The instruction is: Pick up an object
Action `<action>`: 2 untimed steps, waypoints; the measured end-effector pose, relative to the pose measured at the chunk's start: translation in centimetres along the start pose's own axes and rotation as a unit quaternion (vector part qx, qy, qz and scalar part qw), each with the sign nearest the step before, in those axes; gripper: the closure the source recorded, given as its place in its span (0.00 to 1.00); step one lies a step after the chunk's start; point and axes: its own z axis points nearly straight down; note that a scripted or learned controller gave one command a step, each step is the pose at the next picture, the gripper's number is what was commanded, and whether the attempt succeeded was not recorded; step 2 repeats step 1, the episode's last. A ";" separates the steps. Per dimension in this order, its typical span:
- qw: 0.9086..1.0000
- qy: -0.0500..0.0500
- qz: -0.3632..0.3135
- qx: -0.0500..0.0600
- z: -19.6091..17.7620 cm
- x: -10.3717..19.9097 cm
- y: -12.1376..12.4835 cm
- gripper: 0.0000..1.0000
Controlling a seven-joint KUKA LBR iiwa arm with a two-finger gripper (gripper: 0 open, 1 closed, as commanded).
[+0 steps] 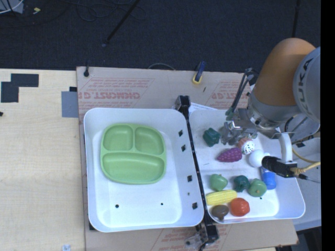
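The hand (234, 134) is lowered into the right bin (293, 205), just above the purple grapes (230, 155); whether it is clenched cannot be told. The approach step is judged underway; descent and closing are called for next. "KU" is read on the arm, mirrored print on the cardboard (131, 90).

The grey arm (293, 82) reaches in from the right, orange band up, its tool (233, 132) pointing down.
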 end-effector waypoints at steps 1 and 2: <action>1.000 0.000 0.000 0.001 -0.1 1.1 -1.4 1.00; 1.000 0.000 0.000 0.001 -0.1 1.1 -1.4 1.00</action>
